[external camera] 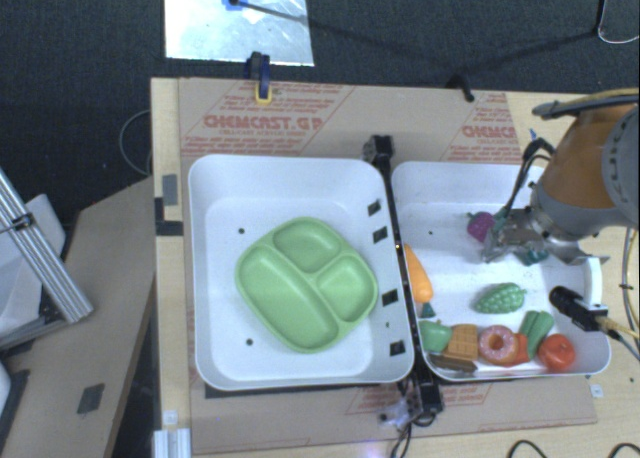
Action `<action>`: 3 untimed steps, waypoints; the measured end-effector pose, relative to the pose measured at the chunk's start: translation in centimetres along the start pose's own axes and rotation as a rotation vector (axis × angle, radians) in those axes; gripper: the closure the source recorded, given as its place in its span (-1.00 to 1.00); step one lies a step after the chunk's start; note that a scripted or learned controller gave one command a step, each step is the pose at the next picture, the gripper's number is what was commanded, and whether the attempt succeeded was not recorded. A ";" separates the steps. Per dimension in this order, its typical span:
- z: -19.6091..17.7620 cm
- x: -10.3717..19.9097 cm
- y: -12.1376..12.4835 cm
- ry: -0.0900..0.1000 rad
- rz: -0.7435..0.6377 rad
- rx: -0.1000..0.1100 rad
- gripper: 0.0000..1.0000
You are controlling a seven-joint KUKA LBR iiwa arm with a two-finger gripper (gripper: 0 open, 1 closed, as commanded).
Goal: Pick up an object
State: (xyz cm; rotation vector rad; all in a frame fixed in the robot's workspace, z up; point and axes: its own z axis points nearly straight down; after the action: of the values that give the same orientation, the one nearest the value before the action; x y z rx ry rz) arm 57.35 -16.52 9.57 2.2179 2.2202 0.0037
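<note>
Grey arm with orange band reaching in at the right of the frame, end effector low inside the right-hand shallow white plastic bin, just right of a small purple toy object in the bin's upper middle; touching it or merely beside it, cannot tell. Fingers of the end effector apart or together: cannot tell, too small and dark against the bin. Below, near the bin's centre, a green bumpy toy vegetable. Against the bin's left wall, an orange carrot-shaped toy. Along the lower edge, left to right: a green chunky toy, a tan waffle-like toy, a pink-frosted toy doughnut, a green pepper-like toy, a red tomato-like toy. In the left-hand white bin, a pale green divided plastic plate, lying flat at the centre. Both bins side by side on the cardboard-covered worktop.
</note>
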 end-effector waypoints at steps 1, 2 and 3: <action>-4.4 0.2 0.2 -0.001 -0.003 -0.002 1.00; -10.7 -0.2 0.0 -0.002 -0.003 -0.004 1.00; -13.0 -0.2 0.1 0.000 -0.004 0.000 1.00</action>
State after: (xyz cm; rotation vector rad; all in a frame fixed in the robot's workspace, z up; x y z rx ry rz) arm 57.38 -16.74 22.62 2.2130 2.2244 0.0035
